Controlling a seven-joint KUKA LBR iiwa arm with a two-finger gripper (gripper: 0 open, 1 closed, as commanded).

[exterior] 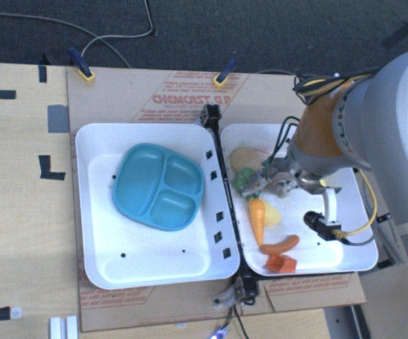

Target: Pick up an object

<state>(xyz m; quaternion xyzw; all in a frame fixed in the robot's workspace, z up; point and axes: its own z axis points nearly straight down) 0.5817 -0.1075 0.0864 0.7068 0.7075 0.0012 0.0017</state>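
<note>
The right bin (345, 260) holds toy food: an orange carrot (258, 219), a pale yellow piece (271, 216) beside it, a pale round piece (243, 159) at the back, a green item (243, 181), an orange-red sausage (281, 244) and a small red block (282, 263). My gripper (269, 181) is low in the right bin, just right of the green item and above the carrot's top. Its fingertips are hidden in the clutter.
The left bin (97, 260) contains a blue divided plate (159, 186). Black clips line the wall between the bins (221, 210). The grey arm with its orange band (320, 129) covers the right bin's back right. Cables loop near the wrist.
</note>
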